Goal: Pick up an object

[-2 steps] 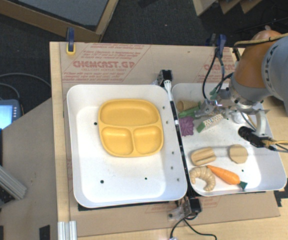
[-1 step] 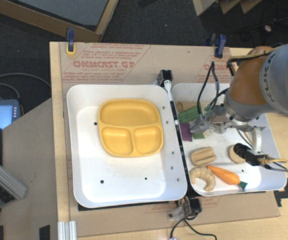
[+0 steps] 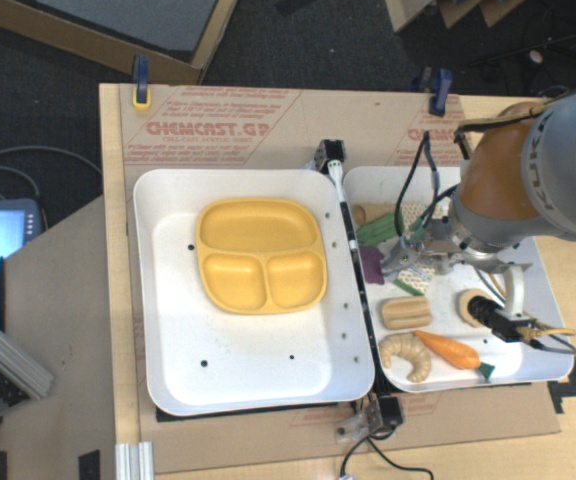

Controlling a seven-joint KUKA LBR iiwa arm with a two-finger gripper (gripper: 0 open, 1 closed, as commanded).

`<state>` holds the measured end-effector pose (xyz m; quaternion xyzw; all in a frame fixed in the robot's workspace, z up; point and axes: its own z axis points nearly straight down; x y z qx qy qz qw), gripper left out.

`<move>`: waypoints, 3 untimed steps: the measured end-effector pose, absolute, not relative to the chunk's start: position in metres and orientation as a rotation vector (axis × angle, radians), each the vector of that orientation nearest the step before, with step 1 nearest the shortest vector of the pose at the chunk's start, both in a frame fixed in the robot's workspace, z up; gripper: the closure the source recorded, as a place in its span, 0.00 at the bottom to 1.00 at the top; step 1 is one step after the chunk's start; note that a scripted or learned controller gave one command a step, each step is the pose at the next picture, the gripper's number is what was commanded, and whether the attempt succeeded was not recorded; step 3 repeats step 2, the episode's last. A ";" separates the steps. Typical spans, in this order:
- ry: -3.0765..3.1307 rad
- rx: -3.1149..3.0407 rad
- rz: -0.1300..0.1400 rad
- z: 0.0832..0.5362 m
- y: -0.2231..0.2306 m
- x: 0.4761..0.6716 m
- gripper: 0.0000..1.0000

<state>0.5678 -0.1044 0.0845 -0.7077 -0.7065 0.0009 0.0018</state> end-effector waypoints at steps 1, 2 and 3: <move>-2.218 -2.223 0.000 0.095 -0.104 0.569 1.00; -2.237 -2.219 -0.017 0.191 -0.041 0.613 1.00; -2.237 -2.219 -0.017 0.191 -0.041 0.613 1.00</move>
